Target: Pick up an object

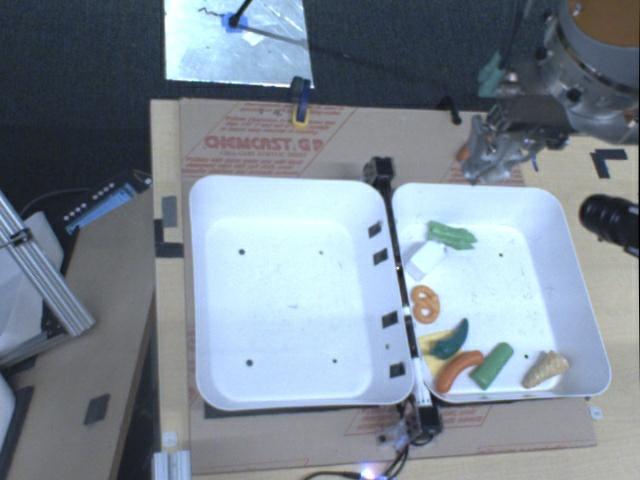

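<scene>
Mostly, 7 small items are spread in the right bin (560, 230); gripper (490, 160) is held above its back rim, finger state can't be told.

A robotics lab bench, arranged for testing.

Two white bins (290, 288) sit clamped together on a printed cardboard sheet (265, 138) over a plywood bench (120, 348). At 12 o'clock a foil-like sheet (235, 28) lies on dark carpet (80, 68) (with cables). At 9 o'clock there is an aluminium frame (40, 278); at 2 o'clock, the arm (590, 38).
</scene>
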